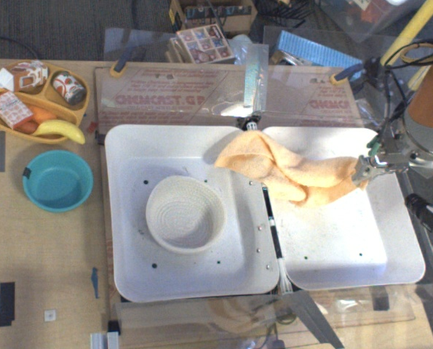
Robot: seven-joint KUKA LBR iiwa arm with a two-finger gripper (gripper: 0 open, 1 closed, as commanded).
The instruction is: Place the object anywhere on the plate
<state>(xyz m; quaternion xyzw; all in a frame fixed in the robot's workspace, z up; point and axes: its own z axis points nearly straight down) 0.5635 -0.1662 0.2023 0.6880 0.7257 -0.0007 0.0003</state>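
Plate (185,213) sits left — cloth (289,168) stretches sideways toward claw (364,167).

arm (424,115) cut off by right edge, past orange cloth (289,167) | gripper (367,167) tips buried in cloth's right end, jaws' gap can't tell | divider under cloth hidden

A light wooden bench (41,267) stands on dark grey carpet (70,13) littered with cardboard boxes (201,6).

It looks like a robotics lab: loose cables (402,86), cardboard boxes (205,6) and toy food (38,100) around the table (49,267).
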